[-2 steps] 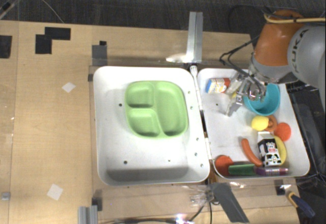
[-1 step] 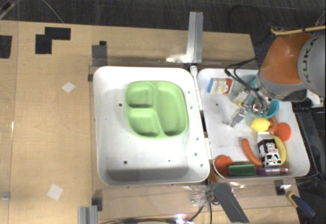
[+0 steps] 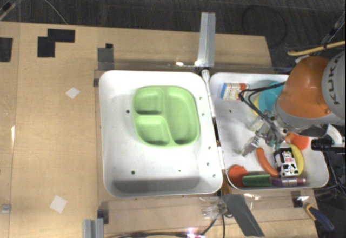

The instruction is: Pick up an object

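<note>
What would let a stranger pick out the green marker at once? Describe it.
Start at the right bin, the one the arm reaches into, and go to its near edge. There the green marker lies flat along the rim. It is a dark green bar, unlike the orange carrot above it and the purple pen to its right.

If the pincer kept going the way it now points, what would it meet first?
Probably bare floor of the right bin: the pincer angles down toward the view's lower left, beside the orange carrot-like piece. Depth is unclear.
</note>
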